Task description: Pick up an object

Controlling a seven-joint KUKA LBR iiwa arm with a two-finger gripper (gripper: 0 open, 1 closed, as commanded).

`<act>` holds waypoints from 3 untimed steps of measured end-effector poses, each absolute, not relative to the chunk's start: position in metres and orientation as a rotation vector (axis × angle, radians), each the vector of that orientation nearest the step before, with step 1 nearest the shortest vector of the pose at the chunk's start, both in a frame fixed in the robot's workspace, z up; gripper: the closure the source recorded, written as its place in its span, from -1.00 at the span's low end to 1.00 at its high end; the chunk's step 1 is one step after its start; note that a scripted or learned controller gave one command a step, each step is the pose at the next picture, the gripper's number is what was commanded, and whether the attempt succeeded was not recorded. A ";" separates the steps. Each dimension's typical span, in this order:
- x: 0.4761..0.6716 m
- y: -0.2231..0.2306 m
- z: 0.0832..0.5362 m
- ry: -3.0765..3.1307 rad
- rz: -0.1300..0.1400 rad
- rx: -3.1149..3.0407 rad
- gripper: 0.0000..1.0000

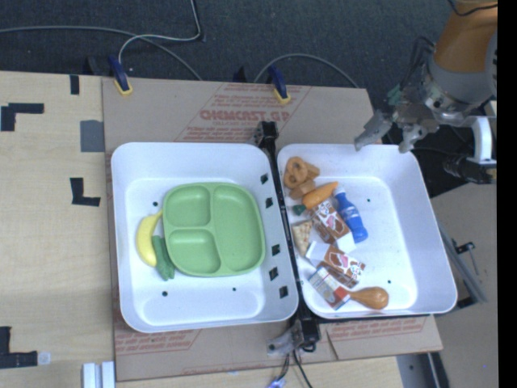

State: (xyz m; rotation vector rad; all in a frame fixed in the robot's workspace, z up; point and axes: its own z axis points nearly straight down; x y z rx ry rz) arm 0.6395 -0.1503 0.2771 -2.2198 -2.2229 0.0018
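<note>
The gripper [386, 136] hangs past the right white bin [404, 217] at its 1 o'clock corner, fingers spread apart, with nothing between them. Inside, a small blue plastic bottle [351, 217] lies by an orange toy carrot [320, 195]. A green split plate [214, 229] fills the left white bin [137, 184], with a yellow toy banana [146, 240] at its 9 o'clock.

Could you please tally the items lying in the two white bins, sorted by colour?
Green: 2, the divided plate and a cucumber-like piece
Yellow: 1, the banana
Blue: 1, the bottle
Orange or tan: 4, the pretzel, carrot, cracker-like piece and drumstick
Brown-and-white packets: 3
Total: 11, though the pile in the right bin is cluttered.
</note>
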 end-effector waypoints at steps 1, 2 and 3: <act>0.606 -0.101 0.152 -2.221 0.004 -2.216 -1.00; 0.668 -0.106 0.085 -2.223 0.006 -2.222 -1.00; 0.668 -0.105 0.095 -2.223 0.008 -2.217 1.00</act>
